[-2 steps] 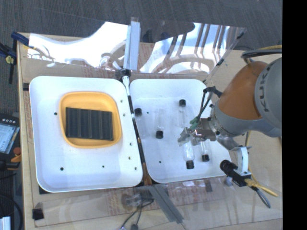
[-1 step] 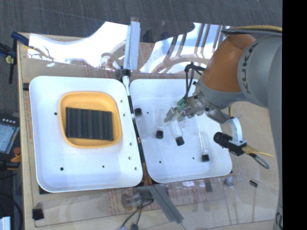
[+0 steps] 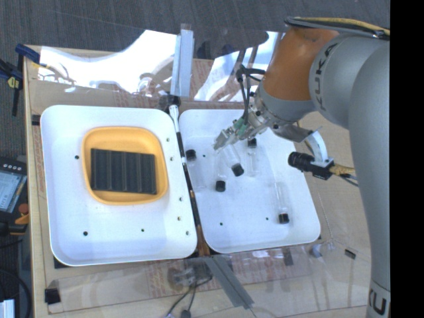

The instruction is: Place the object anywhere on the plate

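Task object: can't say for sure which; several small dark pieces (image 3: 236, 170) lie scattered in the right bin (image 3: 301, 227), centre-right of frame. Plate (image 3: 123, 165), yellow with dark ribbed insert, sits in the left bin (image 3: 59, 237), centre-left. Gripper (image 3: 233, 138) hangs over the right bin's upper part, near those pieces. Fingers: can't tell open or closed, nothing visibly held. Both bins on the bench (image 3: 132, 280).

The yellow plate (image 3: 123, 166) lies flat in the left bin (image 3: 59, 230). It has a dark ridged middle. A small black block (image 3: 237, 170) sits in the right bin (image 3: 298, 234), well apart from the plate.
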{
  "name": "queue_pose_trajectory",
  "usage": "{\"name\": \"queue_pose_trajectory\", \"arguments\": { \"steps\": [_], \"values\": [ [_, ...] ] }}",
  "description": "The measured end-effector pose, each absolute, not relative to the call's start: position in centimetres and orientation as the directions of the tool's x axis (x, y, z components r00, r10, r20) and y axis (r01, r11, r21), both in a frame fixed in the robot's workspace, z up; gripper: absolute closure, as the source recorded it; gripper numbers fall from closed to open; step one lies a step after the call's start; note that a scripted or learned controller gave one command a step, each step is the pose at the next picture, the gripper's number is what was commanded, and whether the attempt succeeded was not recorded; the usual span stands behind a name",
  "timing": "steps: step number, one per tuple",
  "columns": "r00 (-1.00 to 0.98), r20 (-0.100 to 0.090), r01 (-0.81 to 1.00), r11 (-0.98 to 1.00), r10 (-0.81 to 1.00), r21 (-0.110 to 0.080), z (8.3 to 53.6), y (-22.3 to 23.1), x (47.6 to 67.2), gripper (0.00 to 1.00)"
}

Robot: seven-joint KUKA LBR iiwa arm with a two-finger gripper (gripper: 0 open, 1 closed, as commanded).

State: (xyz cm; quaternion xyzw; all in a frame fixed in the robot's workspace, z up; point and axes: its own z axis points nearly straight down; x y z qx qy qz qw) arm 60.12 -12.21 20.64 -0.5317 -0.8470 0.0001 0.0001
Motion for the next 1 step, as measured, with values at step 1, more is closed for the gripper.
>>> {"name": "queue_pose_trajectory", "arguments": {
  "steps": [1],
  "values": [
    [-0.435,0.000,0.901,0.435,0.901,0.000,20.66,-12.20,60.12,0.00]
  ]
}}
